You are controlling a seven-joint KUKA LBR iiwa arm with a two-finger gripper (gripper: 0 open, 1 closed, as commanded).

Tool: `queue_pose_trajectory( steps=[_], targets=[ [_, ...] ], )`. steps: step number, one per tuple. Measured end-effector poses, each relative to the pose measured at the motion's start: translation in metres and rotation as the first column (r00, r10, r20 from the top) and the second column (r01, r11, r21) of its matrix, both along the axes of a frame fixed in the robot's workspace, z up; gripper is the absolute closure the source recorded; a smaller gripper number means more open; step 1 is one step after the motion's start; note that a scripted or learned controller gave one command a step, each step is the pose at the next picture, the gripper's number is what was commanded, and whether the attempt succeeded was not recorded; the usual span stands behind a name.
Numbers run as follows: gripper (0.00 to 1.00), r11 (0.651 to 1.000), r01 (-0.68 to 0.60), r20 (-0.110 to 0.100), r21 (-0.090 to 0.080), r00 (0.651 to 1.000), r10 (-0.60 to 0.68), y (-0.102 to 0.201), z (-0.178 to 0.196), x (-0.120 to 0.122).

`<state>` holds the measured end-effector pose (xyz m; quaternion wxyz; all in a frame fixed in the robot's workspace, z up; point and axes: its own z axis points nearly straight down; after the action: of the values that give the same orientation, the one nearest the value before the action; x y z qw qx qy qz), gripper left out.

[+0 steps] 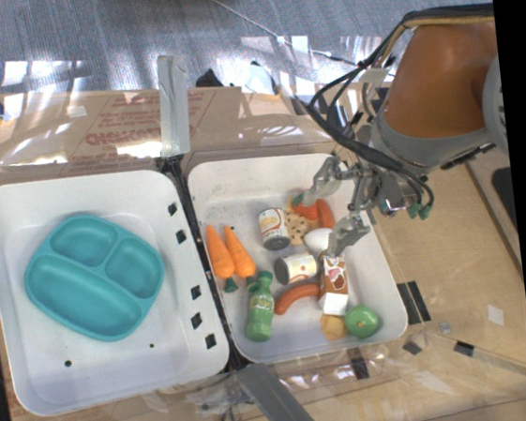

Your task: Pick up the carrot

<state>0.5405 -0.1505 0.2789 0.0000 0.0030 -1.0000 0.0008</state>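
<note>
Two orange carrots [219, 255] [240, 252] lie side by side at the left edge of the right bin [240, 174], green ends pointing toward the front. My gripper [335, 211] hovers over the right part of that bin, well to the right of the carrots. It is open, one finger [321, 186] at the back and the other [350, 234] nearer the front. Beneath the gap sit a small orange-red toy with a green top [312, 210] and a white egg [317, 240]. Nothing is held.
Also in the right bin are a small can [272, 227], a cracker [295, 228], a lying can [298, 267], a green bottle [259, 311], a sausage [296, 297], a carton [334, 278] and a green apple [361, 320]. A teal divided plate [94, 276] lies in the left bin [22, 374].
</note>
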Motion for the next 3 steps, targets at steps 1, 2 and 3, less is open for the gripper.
queue_pose_trajectory(
  steps=[1,2,3],
  targets=[
    [0.0,0.977,0.212,0.0,0.002,0.977,-0.212,0.032,-0.162,-0.06],
    [1.0,0.979,0.203,0.001,0.002,0.979,-0.203,0.034,-0.152,-0.059],
    [1.0,0.999,0.054,0.007,0.001,0.999,-0.054,0.057,-0.151,-0.051]
  ],
)
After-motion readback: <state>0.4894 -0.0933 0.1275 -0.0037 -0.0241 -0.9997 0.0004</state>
